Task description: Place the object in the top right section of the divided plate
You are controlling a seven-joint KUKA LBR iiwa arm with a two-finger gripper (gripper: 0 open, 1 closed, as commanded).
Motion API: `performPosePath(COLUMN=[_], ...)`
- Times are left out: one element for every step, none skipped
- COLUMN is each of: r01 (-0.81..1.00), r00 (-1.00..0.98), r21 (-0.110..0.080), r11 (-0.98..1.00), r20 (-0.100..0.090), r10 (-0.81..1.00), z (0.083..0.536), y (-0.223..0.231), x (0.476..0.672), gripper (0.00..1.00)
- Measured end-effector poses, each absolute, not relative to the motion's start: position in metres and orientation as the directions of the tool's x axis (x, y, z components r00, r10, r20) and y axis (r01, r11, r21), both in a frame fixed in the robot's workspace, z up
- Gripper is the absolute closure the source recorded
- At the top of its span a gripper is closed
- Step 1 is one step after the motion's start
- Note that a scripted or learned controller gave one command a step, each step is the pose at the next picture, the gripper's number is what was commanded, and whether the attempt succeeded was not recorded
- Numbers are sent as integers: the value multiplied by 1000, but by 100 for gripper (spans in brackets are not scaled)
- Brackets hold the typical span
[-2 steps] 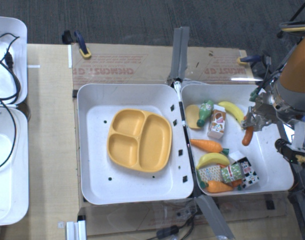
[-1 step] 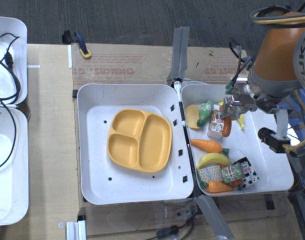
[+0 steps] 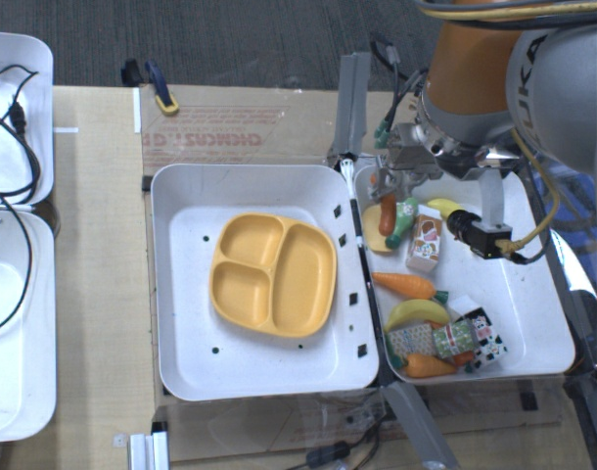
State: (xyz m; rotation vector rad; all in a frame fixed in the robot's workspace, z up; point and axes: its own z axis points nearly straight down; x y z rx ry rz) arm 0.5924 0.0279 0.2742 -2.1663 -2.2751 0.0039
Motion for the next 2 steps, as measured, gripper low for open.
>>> performPosePath(r01=[985,978], r00=[-170,-207], r21=[-3,-3], r11=[170,207], r20=[-2,-2], r10=[985,978], z=[248,237], y=[97,171], x=[647,555], gripper=[100,100])
